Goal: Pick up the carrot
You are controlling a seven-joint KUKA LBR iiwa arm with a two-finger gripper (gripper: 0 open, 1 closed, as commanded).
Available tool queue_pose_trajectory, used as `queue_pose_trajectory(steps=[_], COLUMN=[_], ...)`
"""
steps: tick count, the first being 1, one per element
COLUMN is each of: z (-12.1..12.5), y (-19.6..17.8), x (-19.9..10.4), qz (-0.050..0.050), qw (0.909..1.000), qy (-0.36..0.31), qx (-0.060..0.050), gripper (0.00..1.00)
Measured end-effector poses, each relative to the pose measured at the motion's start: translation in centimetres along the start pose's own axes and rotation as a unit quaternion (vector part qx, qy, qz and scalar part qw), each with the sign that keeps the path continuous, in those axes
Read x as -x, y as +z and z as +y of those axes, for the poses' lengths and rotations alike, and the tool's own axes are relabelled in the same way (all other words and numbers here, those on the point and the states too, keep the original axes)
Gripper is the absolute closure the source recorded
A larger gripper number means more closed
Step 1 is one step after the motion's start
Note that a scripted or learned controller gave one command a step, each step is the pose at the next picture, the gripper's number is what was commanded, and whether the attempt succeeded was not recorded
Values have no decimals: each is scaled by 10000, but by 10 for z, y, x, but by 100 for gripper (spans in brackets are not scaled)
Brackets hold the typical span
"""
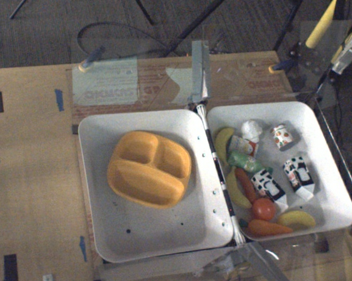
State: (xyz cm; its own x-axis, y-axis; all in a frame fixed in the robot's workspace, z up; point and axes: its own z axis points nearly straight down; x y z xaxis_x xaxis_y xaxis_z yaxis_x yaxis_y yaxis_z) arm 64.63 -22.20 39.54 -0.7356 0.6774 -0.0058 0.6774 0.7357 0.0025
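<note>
The carrot (268, 227) lies against the right bin's (331, 154) front wall, crowded by a tomato (263, 209) and a banana (237, 192), likely a tight grasp. The hand's state cannot be told.

Carrot (267, 227) in right bin (337, 199)

A tan wooden bench (34, 198) stands on dark carpet (44, 32) crossed by black stand legs (213, 5).
</note>
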Motion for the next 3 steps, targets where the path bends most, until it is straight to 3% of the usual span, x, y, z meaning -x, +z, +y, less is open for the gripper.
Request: queue_pose_trajectory(steps=[1,2,3], z=[-4,-17,21], y=[46,95,104], x=[-4,-20,-56], qz=[35,30,40], qw=[9791,9233,9679], qy=[-2035,-3841,-2514], qx=[2,15,2], gripper=[100,100,100])
